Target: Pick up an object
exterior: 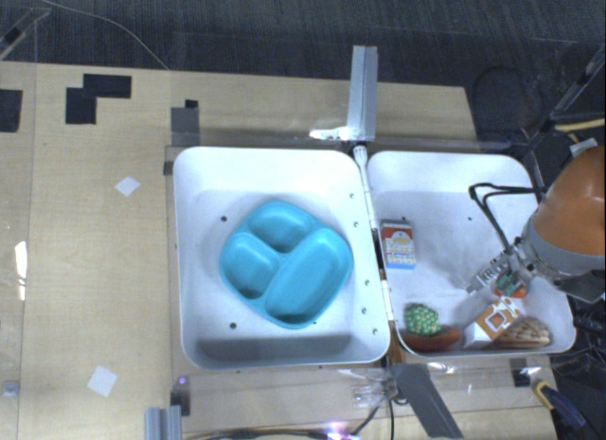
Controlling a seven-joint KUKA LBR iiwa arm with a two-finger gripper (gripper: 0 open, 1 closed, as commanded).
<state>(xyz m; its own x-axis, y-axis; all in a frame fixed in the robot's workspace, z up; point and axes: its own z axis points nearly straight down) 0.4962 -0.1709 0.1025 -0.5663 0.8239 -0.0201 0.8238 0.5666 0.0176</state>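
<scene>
On your counter [85, 268] sit two white bins side by side. The left bin [199, 239] holds a blue plate [286, 263] with three compartments, lying near its middle.

The right bin [445, 183] carries the small things. A box [399, 245] with a red top lies against its left wall, about halfway down. At the front edge you have a green ball [421, 318] resting on a brown dish [434, 338], and just to their right a small orange-and-white carton [498, 319] touching a tan bread-like piece [524, 334] in the front right corner.

The arm [573, 216] comes in over the right wall of that bin, and the gripper [499, 277] hangs low just above the carton (whether it touches is unclear). You cannot tell from here whether its jaws are spread or closed, and nothing shows clearly between them.
</scene>
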